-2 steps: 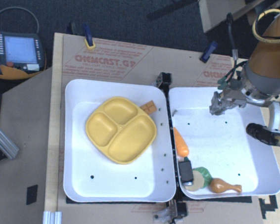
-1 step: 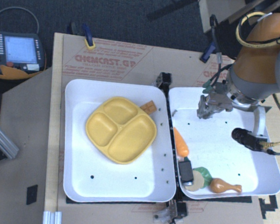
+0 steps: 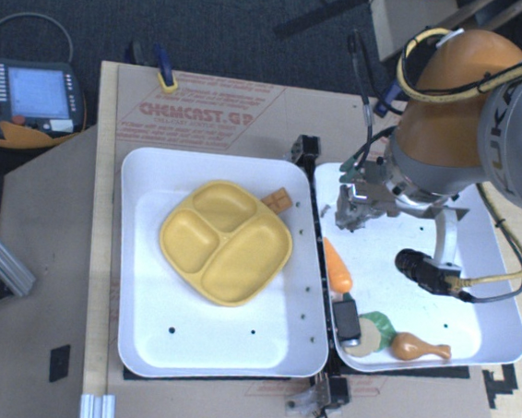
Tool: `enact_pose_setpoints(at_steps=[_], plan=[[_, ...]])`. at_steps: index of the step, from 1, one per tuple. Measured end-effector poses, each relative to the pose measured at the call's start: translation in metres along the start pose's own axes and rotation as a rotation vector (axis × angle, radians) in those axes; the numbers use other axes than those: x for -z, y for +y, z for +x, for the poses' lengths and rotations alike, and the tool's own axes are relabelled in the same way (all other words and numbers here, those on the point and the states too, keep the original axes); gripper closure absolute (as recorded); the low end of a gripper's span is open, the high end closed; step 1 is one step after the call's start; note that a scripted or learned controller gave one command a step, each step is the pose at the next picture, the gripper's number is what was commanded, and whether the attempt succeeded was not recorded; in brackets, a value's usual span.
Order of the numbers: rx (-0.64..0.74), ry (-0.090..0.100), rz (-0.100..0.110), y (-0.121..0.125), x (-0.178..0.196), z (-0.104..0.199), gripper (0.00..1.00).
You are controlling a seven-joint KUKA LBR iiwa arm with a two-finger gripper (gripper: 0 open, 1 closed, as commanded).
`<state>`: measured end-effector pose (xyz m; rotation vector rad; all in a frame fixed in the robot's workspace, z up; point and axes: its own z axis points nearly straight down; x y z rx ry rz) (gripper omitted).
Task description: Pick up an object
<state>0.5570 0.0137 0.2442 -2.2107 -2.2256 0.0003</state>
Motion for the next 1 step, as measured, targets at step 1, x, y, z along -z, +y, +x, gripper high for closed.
enact_pose_setpoints(at_steps=[1], plan=[[-0.002, -0.001, 0.001, -0.0204, -0.0074, 0.0441, 1.0]])
